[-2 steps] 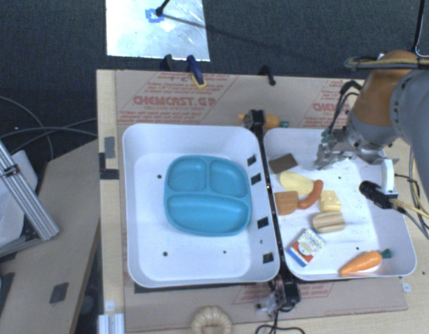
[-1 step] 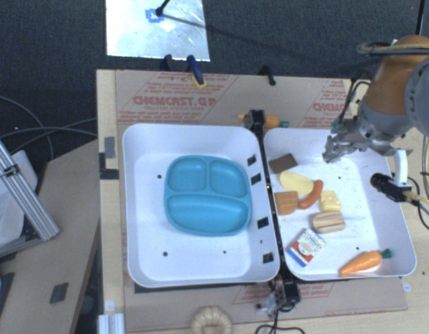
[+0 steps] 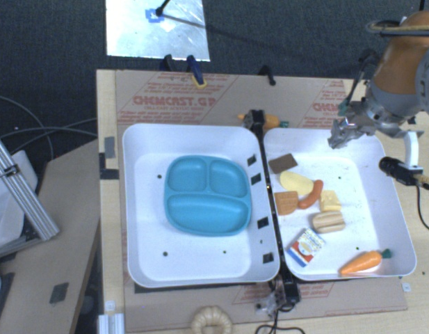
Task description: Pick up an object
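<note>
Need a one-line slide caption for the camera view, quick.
Pincer above the right bin's far corner; toy foods lie below, blue divided plate in the left bin.

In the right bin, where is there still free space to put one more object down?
In the right bin, bare floor lies along the right wall, between the bread roll and the carrot, and near the gripper. The middle is crowded around the sausage.

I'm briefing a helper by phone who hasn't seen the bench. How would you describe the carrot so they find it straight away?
Start at the right-hand white bin, the one holding the toy food rather than the blue divided plate. Go to its near right corner, where the carrot lies on its side. It is the lone bright orange, tapered piece with a green tip, apart from the central cluster.
</note>
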`<state>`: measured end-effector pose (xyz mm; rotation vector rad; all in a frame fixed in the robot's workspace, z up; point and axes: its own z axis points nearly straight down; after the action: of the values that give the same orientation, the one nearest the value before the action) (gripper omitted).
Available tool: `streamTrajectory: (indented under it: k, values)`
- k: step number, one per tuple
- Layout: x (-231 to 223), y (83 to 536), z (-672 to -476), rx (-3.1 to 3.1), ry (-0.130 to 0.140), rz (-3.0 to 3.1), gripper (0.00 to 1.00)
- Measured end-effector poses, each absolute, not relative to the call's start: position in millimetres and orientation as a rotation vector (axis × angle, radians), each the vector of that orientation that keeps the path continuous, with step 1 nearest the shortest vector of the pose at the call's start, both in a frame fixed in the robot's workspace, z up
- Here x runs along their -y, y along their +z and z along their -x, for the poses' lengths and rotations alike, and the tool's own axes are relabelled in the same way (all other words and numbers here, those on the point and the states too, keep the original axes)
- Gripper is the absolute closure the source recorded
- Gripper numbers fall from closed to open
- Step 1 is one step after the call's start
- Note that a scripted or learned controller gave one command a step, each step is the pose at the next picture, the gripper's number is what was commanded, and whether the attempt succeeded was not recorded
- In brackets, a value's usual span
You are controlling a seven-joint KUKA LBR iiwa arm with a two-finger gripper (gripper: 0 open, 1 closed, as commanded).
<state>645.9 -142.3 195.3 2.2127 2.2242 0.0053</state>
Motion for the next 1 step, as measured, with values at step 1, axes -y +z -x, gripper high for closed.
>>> streamTrajectory:
  k: [1]
  values:
    - [142.2,226.1,-647.0,-2.225,0.004,-2.214,1.00]
